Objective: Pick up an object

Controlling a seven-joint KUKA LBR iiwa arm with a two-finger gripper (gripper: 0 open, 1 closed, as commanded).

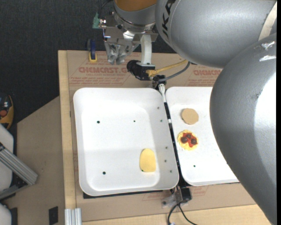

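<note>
Two shallow white plastic bins sit side by side on a brown cardboard-covered bench (70, 132), their inner rims touching along a dark seam. The left bin (88, 145) holds a pale yellow, oval, soft-looking piece (148, 160), lying flat in its near right corner, just beside the wall shared with the other bin. The right bin (202, 176) holds a flat tan round disc (189, 116) towards its far left, and nearer, just beside it but apart, a small yellow round piece with red and dark topping (188, 140). Both lie close to the shared wall. The large grey arm (237, 88) covers the right part of that bin and the top right of the scene. Its orange band (131, 4) shows at the far edge, and below it the metal two-finger gripper (117, 55) hangs over the far rim of the bench, beyond the left bin, well apart from all three pieces. Whether its jaws are apart or together I cannot tell, since the fingers blur together. Nothing is visibly held between them. A small blue and yellow clamp (92, 50) sits at the bench's far left corner.
</note>
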